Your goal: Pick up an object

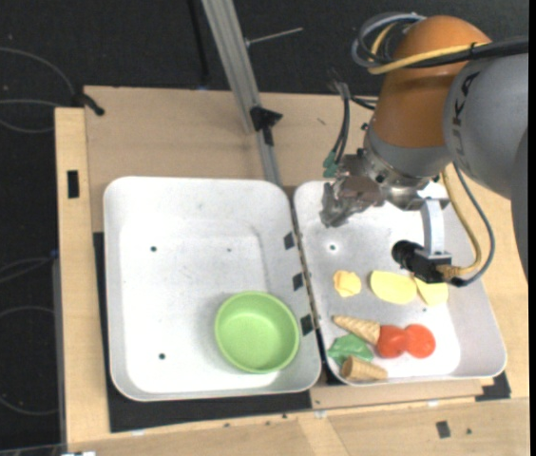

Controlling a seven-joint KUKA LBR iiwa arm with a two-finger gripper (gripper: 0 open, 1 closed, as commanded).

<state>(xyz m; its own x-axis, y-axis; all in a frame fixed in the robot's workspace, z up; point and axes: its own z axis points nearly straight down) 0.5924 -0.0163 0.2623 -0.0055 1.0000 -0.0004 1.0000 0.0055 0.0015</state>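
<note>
Tan wood shows along the near edge of the worktop, in front of two white bins set side by side. The left bin holds a green bowl close to its near right corner, leaving most of its floor bare toward the far and left walls. The right bin has its things crowded into the near half: two cone-shaped pieces with a green leafy piece between them, hard against the dividing rims, then a red tomato-like toy just to their right. A little farther back lie a small yellow piece and a larger pale yellow piece, near each other but apart, with a paler slice beside them toward the right wall. Beyond these the far half of the bin floor is open. The gripper hangs over that far left corner, near the rim between the bins, well apart from the toys; whether its fingers are apart or together I cannot tell. Above it rises the orange band of the grey arm. A metal pole slants across the far worktop.
</note>
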